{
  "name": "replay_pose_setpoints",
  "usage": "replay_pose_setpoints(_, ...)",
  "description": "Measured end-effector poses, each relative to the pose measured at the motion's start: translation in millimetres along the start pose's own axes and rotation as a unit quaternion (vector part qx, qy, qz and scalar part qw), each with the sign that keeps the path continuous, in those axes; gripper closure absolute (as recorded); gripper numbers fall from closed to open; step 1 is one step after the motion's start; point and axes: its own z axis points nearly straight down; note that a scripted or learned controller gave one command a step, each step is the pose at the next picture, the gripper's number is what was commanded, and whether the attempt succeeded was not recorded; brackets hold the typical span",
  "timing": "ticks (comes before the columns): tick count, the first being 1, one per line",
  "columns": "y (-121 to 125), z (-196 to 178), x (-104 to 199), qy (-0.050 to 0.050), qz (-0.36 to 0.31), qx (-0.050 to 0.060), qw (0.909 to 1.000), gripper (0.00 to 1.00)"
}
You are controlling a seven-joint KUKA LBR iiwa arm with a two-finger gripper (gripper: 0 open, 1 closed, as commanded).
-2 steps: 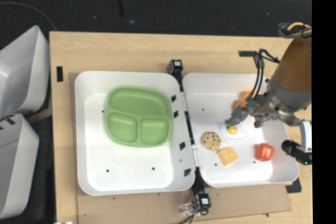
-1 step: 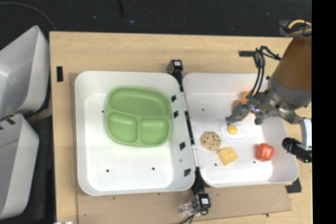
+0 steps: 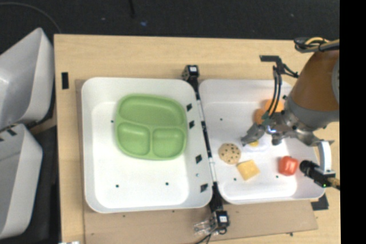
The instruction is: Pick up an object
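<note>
In the right bin [image 3: 229, 94], my gripper [image 3: 263, 139] hangs low over the middle of the floor, its two grey fingers spread open with nothing between them. A small yellow piece [image 3: 255, 143] lies just below the left finger. A round speckled cookie [image 3: 230, 152] sits to the gripper's lower left, with a yellow block [image 3: 248, 170] in front of it. A red object [image 3: 288, 166] rests to the lower right. An orange object [image 3: 266, 110] lies behind the gripper, partly hidden by the arm and its cables.
The left bin [image 3: 97, 180] holds a green divided plate [image 3: 151, 126]. A black divider with clips [image 3: 201, 134] runs between the bins. The arm's orange wrist [image 3: 317, 86] overhangs the right bin's far right side.
</note>
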Motion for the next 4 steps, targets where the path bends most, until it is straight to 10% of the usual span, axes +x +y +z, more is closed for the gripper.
replay_pose_setpoints(2,8.6,60.3,-2.9,0.001,0.002,-0.002,1.0,0.0)
replay_pose_setpoints(3,9.9,48.7,-4.1,0.0,0.005,-0.005,1.0,1.0)
replay_pose_setpoints(4,10.0,-13.4,-12.3,-0.001,0.003,-0.005,1.0,1.0)
